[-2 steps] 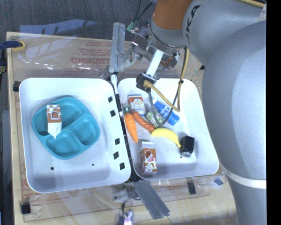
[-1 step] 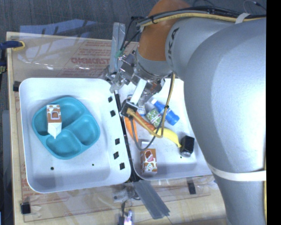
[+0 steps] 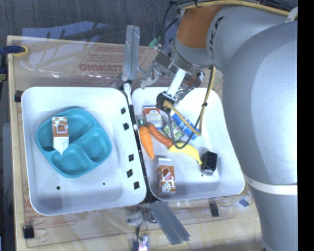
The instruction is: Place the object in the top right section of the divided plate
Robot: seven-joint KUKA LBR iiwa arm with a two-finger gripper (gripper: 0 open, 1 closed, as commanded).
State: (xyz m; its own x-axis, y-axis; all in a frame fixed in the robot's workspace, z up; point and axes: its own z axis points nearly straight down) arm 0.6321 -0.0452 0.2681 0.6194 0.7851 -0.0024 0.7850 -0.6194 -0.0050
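Nearest, a carton [image 3: 166, 179] lies in the right bin [image 3: 227, 179], with a banana [image 3: 187, 151] and carrots [image 3: 156, 135] beyond it. In the left bin [image 3: 42, 197], a small box [image 3: 60, 132] sits on the left part of the blue plate [image 3: 91, 145]. Farthest, my gripper [image 3: 149, 77] hangs by the right bin's far rim. Whether it is wide or narrow, I cannot tell.
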